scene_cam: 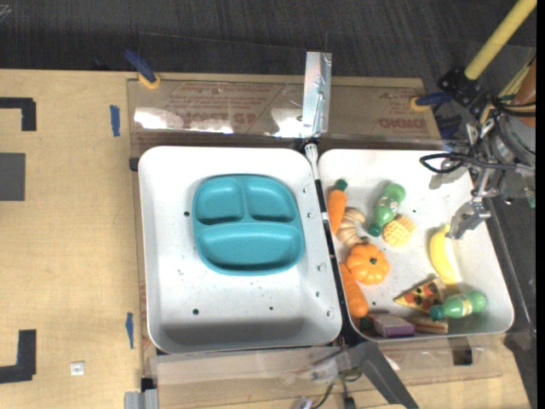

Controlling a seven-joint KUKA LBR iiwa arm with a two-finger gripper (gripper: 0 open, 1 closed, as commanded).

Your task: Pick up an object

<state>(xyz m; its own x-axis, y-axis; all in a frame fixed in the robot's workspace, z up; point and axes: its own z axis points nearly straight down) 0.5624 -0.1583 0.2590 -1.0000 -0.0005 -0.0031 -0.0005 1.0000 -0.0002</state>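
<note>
Purple block (pixel 390 324) is seen at the right bin's (pixel 502 305) near rim; the banana (pixel 441 256) lies just under the gripper (pixel 467 221), whose fingers cannot be told apart or together. Curved skin could be nudged aside, so a miss is risked.

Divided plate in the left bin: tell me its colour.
The divided plate is teal, a blue-green, plain with no pattern. The camera view shows it clearly from above.
</note>
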